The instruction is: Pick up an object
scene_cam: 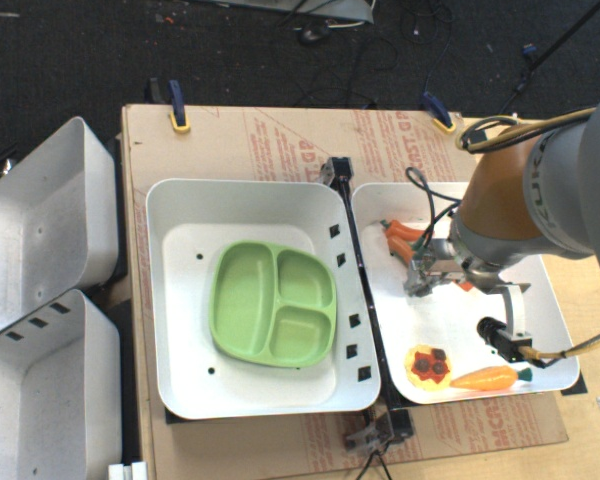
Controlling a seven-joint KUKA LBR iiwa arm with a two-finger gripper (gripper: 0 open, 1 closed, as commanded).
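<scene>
My gripper (421, 280) hangs low over the upper left part of the right bin (555, 298), with the grey arm reaching in from the right. An orange object (404, 234) lies just above the gripper, close to it; whether they touch cannot be told. A toy carrot (485, 376) lies along the bin's front edge. Next to it on the left sits a yellow piece with red and dark marks (428, 365). A small red bit (466, 286) peeks out from under the wrist.
The left bin (170, 268) holds a green divided plate (274, 304). A black divider (360, 288) runs between the two bins. Two spare white bins (40, 268) stand off the bench at the left.
</scene>
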